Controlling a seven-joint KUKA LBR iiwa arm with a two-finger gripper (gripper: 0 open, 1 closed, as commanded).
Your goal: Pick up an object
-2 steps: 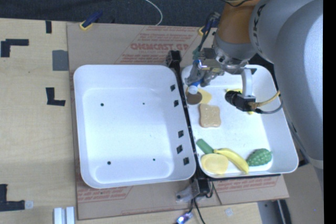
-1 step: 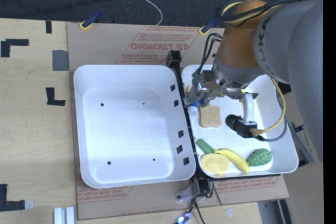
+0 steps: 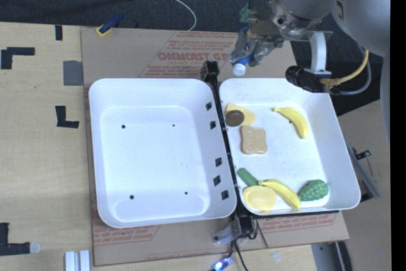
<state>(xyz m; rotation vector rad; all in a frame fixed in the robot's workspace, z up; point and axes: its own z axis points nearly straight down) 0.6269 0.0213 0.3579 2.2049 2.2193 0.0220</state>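
My gripper (image 3: pixel 244 60) hangs over the back left rim of the right bin (image 3: pixel 336 136), raised above the bench. A small white and blue piece shows at its tip; I cannot tell whether that is a held object. In the right bin lie a yellow banana (image 3: pixel 294 120), a tan toast slice (image 3: pixel 254 141), a brown disc on a yellow piece (image 3: pixel 235 117), a green cucumber (image 3: pixel 247 176), a pale yellow round slice (image 3: pixel 259 198), a second banana (image 3: pixel 283 192) and a knobbly green item (image 3: pixel 313 190).
The left bin (image 3: pixel 101 136) stands beside the right one, with black clips (image 3: pixel 219 149) along the wall they share. Both rest on a cardboard sheet (image 3: pixel 184 51). A blue and yellow tool (image 3: pixel 109 24) and a white cable (image 3: pixel 183 4) lie at the back.
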